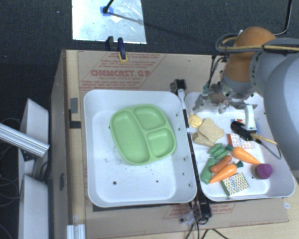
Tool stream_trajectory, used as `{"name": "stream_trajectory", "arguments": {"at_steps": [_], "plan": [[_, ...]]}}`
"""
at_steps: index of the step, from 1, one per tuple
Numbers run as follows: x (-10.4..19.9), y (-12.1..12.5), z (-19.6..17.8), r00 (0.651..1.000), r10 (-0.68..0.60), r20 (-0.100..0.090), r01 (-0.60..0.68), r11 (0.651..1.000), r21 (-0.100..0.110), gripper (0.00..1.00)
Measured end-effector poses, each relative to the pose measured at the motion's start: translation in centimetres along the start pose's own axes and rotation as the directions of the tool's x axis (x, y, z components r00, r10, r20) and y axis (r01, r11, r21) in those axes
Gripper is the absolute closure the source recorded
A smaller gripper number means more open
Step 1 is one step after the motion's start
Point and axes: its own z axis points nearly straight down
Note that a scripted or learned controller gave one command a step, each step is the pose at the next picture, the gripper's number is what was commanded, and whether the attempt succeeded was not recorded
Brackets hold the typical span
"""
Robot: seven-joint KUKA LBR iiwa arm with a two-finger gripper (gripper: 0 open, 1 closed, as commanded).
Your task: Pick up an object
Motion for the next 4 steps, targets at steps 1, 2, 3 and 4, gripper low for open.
{"name": "stream_trajectory", "arguments": {"at_steps": [1, 2, 3, 4], "plan": [[0.0, 0.1, -1.1, 1.000, -0.003, 0.001, 0.003, 1.000, -0.004, 1.00], [0.0, 0.1, -1.1, 1.000, -0.003, 0.001, 0.003, 1.000, -0.003, 0.00], [0.0, -3.8, 0.5, 1.000, 0.008, 0.000, -0.008, 1.000, -0.011, 0.00], [0.1, -3.7, -0.6, 1.000, 0.006, -0.003, -0.006, 1.000, -0.013, 1.00]]}}
